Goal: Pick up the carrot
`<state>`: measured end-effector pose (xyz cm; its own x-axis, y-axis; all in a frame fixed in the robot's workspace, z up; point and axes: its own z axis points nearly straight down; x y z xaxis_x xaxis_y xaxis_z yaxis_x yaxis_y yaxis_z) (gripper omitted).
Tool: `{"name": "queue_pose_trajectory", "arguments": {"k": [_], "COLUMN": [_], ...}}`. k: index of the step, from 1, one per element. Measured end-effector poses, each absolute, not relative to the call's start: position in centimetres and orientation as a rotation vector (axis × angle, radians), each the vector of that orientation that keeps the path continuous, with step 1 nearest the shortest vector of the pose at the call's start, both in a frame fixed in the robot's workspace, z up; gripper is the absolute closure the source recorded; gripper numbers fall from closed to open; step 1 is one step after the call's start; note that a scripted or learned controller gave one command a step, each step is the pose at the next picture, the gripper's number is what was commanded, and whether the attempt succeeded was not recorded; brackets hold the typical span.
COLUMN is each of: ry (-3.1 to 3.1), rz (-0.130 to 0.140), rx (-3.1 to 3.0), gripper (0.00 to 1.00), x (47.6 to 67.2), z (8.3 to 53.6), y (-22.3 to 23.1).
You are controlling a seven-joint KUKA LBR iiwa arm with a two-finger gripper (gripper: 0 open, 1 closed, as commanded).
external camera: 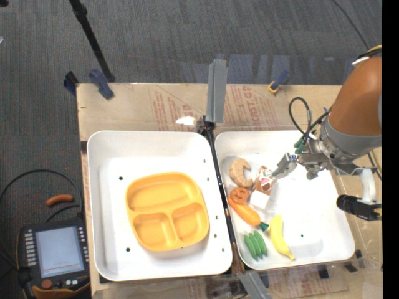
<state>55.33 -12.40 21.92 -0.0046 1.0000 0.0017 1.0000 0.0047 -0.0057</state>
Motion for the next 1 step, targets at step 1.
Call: {"name": "queue_pose_trajectory", "arguments": {"k": [1], "ry": [-2.374], "rz": [0.005], "rx": [-2.045], "gripper": [0.00], "x": [48.27], "z": [12.20], "y": [-11.05]}}
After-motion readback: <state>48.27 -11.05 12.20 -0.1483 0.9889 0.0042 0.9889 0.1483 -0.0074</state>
